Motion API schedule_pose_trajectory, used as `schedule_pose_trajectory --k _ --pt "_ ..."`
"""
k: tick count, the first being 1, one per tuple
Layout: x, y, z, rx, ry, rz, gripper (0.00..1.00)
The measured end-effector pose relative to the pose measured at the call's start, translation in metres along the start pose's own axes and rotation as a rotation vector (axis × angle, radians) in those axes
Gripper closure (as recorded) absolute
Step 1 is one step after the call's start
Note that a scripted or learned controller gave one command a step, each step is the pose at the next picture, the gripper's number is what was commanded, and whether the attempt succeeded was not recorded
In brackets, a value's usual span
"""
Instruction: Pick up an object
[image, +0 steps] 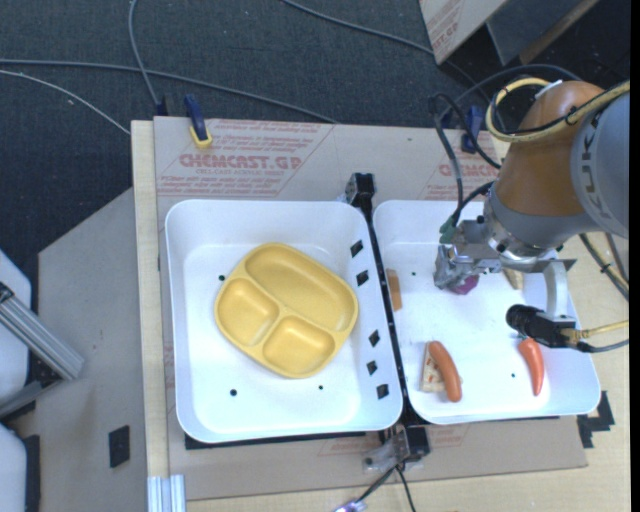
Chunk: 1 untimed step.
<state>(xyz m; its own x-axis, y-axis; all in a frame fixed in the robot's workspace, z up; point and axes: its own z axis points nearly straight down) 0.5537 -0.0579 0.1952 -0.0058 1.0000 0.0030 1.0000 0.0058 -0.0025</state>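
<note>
Gripper is hanging low in the right bin, and we cannot tell its opening; a small purple item is showing at its tip, grasp unconfirmed. Reading leftward first, we are noting the yellow divided plate in the left bin. Rightward, the hot dog is lying near the front wall, long axis slanting toward it. The orange pepper is pointing frontward. We are judging the grasp step underway; a lift must confirm it.

A yellow divided plate lies in the white left bin. The right bin is white too, holding an orange-red pepper and an orange sausage. The arm is grey and orange.
</note>
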Motion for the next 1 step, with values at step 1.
schedule_pose_trajectory --k 1 --pt "0.0493 -0.0035 -0.0022 0.000 0.001 -0.001 1.00"
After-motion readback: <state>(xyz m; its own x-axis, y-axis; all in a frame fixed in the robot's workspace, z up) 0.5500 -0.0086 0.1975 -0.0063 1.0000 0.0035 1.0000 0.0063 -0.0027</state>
